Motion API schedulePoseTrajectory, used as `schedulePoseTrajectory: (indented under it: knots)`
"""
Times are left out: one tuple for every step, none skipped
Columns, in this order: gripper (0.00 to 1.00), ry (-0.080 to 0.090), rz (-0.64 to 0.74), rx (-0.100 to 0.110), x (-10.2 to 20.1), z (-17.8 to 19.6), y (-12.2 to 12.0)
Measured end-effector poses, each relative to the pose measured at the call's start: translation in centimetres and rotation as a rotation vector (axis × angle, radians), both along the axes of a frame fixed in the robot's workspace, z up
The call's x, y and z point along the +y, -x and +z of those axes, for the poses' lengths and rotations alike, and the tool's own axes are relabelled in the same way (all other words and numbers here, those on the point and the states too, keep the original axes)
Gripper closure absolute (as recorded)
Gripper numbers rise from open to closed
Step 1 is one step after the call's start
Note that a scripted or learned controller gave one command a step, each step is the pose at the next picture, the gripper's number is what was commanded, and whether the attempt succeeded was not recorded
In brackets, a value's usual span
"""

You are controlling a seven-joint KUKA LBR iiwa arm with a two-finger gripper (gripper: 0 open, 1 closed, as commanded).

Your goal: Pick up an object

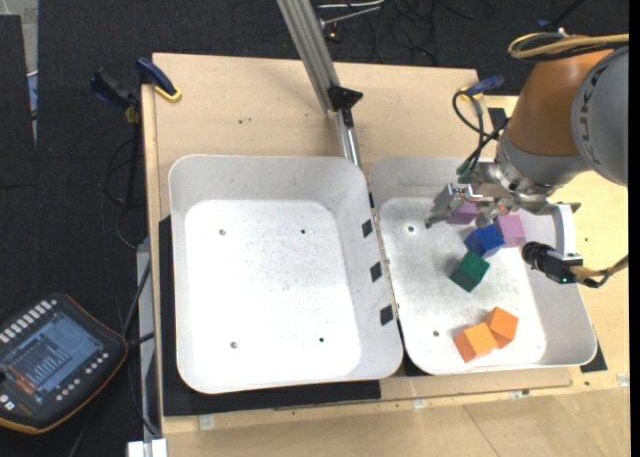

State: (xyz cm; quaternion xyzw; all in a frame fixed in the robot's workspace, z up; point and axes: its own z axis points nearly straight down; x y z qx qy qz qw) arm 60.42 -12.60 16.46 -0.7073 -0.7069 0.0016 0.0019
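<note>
**Arm over the right bin, blocks clustered beneath it**

Dark floor with loose cables frames a pale wooden surface (pixel 250 95) that fills the middle of the frame. Two shallow white bins sit on it side by side: the left bin (pixel 200 245) toward the centre-left, the right bin (pixel 420 345) toward the centre-right, their inner rims touching. A silver pole (pixel 305 30) slants down from the top of the frame to the seam between them. A teach pendant (pixel 50 360) with a lit screen lies on the floor at the lower left, and a blue and yellow clamp (pixel 155 80) grips the surface's upper-left corner.

From the upper right the grey arm (pixel 580 105) with its orange band reaches in over the right bin. Its gripper (pixel 470 200) hangs low over the bin's upper part, metal parts spreading to the left (whether the fingers are spread or closed I cannot tell, and nothing is plainly seen between them).

All the blocks lie in the right bin. A purple block (pixel 463 213) sits just under the gripper, partly hidden by it. A blue block (pixel 485 239) lies just below, with a pink block (pixel 511 229) touching its right side. A green block (pixel 468 272) rests near the blue one, lower in the frame. Two orange blocks (pixel 487 334) lie together toward the bin's lower right, well apart from the gripper.
</note>
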Motion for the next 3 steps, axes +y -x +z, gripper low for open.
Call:
schedulePoseTrajectory:
  knots:
    - [0.00,0.002,0.002,-0.011,-0.3,-4.2,0.4]
    - [1.00,0.001,0.000,-0.008,-0.3,-3.4,0.5]
    - [1.00,0.001,0.003,-0.011,0.6,1.3,0.5]
